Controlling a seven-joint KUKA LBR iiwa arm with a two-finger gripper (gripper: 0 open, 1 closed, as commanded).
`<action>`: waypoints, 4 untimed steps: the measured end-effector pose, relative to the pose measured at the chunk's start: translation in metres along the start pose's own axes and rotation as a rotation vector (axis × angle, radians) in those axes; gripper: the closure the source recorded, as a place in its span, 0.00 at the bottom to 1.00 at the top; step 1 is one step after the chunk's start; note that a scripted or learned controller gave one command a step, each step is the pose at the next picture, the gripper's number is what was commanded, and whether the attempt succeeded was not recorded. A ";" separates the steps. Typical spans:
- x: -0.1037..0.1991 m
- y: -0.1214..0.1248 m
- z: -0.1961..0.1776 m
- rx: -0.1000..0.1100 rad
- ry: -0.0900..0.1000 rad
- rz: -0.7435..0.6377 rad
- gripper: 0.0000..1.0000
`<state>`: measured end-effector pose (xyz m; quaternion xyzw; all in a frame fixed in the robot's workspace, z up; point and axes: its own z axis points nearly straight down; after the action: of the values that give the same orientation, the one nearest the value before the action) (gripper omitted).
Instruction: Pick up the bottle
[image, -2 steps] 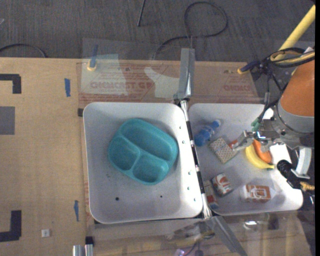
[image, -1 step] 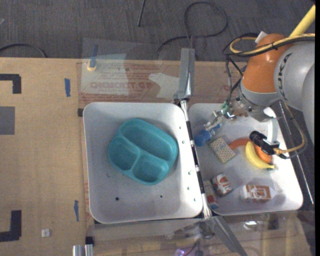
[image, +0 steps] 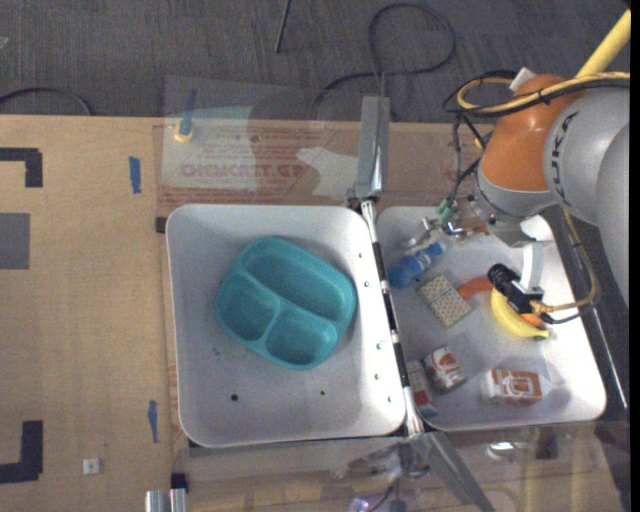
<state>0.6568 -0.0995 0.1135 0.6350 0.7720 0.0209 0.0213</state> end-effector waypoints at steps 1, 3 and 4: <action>0.004 -0.012 0.025 0.053 0.003 0.029 0.00; -0.010 -0.031 -0.150 0.059 -0.010 0.509 1.00; 0.054 -0.098 -0.131 0.062 -0.004 0.374 1.00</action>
<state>0.5423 -0.0658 0.2378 0.7677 0.6408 -0.0006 -0.0009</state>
